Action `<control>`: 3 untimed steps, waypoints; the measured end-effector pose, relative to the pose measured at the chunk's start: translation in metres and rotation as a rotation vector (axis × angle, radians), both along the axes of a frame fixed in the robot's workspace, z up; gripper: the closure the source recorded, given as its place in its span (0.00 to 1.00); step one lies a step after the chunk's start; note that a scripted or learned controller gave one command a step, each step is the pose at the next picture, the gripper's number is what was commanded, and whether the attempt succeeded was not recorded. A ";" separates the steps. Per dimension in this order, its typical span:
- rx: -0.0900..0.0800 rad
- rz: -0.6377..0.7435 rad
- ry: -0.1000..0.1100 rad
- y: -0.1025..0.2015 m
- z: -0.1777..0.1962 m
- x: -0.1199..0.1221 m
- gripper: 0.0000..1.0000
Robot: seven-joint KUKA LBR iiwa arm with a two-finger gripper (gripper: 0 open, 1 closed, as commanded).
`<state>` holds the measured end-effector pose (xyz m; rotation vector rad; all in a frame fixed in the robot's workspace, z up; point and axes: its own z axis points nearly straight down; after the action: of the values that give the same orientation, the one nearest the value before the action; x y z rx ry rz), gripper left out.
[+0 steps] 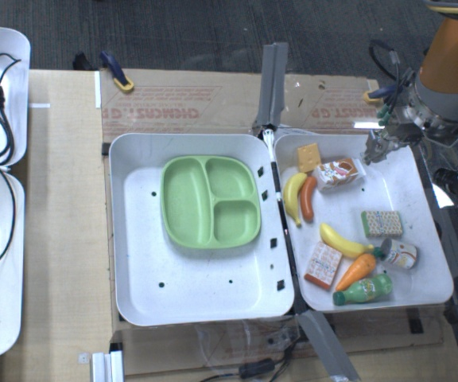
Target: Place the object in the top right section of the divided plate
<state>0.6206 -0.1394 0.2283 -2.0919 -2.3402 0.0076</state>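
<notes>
One gripper (374,148) is seen at upper right, over the right bin's (428,289) far edge; how its tips stand cannot be told. A wrapped snack (339,172) lies just left of it. The divided plate (211,201) sits well to the left, its top right section unoccupied.

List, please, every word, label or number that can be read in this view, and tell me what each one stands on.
Red block lettering, seen upside down, on the cardboard sheet behind the bins: too blurred to quote with certainty.
Print on the red and white packet: too small to read.
Print on the pink box: too small to read.
Label on the green bottle: too small to read.
Label on the small jar: too small to read.
</notes>
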 end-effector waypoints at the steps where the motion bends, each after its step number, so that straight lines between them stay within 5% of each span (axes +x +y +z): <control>1: 0.002 0.126 -0.001 0.084 0.014 -0.038 1.00; 2: 0.003 0.301 0.003 0.151 -0.040 -0.087 1.00; 3: 0.001 0.229 0.002 0.224 -0.039 -0.143 1.00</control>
<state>0.4775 0.0844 0.1888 -1.8095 -2.5631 0.0085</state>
